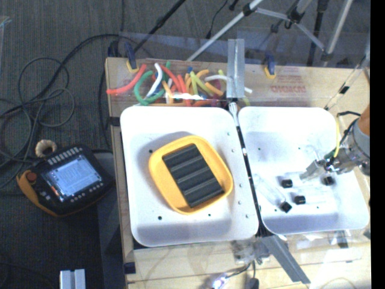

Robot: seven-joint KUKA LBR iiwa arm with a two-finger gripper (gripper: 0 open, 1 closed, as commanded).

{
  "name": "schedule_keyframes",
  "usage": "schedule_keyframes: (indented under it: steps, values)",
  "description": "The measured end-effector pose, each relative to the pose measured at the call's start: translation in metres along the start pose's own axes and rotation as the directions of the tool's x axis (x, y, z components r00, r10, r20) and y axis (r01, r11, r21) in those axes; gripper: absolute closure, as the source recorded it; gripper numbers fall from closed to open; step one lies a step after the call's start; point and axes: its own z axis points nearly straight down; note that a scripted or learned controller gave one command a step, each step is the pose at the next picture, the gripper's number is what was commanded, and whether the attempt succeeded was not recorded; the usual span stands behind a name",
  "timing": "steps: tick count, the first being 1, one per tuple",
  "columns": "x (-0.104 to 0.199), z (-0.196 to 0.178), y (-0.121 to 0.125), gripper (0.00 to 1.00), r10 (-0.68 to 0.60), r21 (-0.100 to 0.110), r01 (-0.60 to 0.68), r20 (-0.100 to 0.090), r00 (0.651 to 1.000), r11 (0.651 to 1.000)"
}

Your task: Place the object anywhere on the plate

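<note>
Over in the right bin (264, 218), the gripper (316, 170) hangs low near three small black objects (290, 192); whether it is clenched or released cannot be told. Left, the yellow plate (157, 167) carries a black ribbed block (192, 174).

Arm (363, 138) enters from 3 o'clock, grey with orange band just visible at the frame's edge. Wrist angled down toward 8 o'clock. Gripper (317, 170) low, pointing toward 9 o'clock; too blurred to resolve further.
</note>
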Motion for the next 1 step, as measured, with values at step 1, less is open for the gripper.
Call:
schedule_keyframes:
  steps: [1]
  values:
    - [0.0000,0.0000,0.0000,0.00,0.000,0.000,0.000,0.000,1.000,1.000]
